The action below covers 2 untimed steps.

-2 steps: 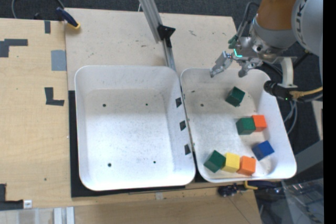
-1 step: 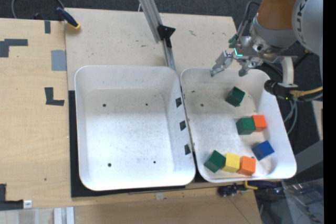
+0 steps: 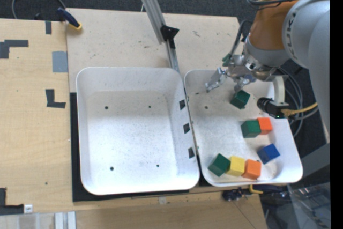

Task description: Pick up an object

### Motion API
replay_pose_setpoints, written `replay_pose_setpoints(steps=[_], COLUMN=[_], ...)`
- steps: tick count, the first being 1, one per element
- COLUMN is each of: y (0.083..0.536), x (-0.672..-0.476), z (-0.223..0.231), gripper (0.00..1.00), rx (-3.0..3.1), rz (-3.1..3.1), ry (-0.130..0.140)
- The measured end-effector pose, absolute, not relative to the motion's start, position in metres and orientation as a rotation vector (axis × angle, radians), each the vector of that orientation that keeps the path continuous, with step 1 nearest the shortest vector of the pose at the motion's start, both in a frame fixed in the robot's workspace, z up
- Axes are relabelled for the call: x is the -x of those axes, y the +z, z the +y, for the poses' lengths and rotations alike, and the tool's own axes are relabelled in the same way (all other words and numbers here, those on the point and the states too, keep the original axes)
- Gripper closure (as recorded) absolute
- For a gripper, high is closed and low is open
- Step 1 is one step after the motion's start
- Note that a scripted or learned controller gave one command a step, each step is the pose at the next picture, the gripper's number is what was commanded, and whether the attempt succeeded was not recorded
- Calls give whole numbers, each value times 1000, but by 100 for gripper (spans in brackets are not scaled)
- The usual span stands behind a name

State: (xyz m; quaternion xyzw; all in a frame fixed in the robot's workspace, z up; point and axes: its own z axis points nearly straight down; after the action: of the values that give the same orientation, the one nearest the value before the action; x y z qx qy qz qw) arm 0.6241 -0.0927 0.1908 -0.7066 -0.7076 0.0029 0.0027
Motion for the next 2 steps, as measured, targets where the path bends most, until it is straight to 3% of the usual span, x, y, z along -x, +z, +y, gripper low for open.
replay_pose_setpoints(steps=[2], y=[88], x=[-611], z=[-95], gripper=[0], rx=[2217], rz=[-2220], ry=[8])
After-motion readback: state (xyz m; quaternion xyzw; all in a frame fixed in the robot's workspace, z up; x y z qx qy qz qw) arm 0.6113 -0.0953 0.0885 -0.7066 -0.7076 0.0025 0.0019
